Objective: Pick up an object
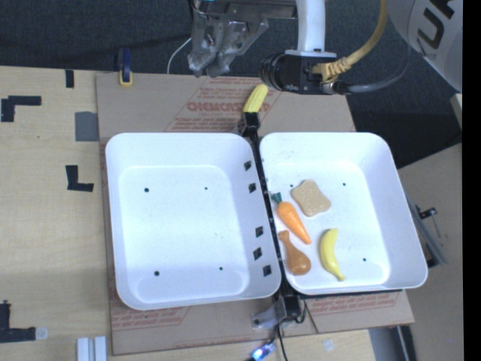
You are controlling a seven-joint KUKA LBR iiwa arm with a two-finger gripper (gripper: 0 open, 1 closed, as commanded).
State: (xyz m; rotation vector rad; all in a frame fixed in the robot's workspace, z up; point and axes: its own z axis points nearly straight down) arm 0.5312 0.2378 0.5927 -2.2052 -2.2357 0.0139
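The right bin (379, 160) holds a tan slice of bread (310, 198), an orange carrot (293, 222), a yellow banana (331, 253) and a brown drumstick-shaped piece (294, 256). All lie in its lower left part, close to the divider. My gripper (213, 51) hangs high above the bench at the top of the view, beyond the far edge of the left bin (124, 153). Its fingers point down and sit close together, with nothing seen between them. It is far from every object.
A yellow clamp (255, 100) sits at the far end of the divider between the bins. A black cylinder with cables (301, 72) juts from the wrist above the right bin's far edge. Brown cardboard (150, 104) lies under both bins.
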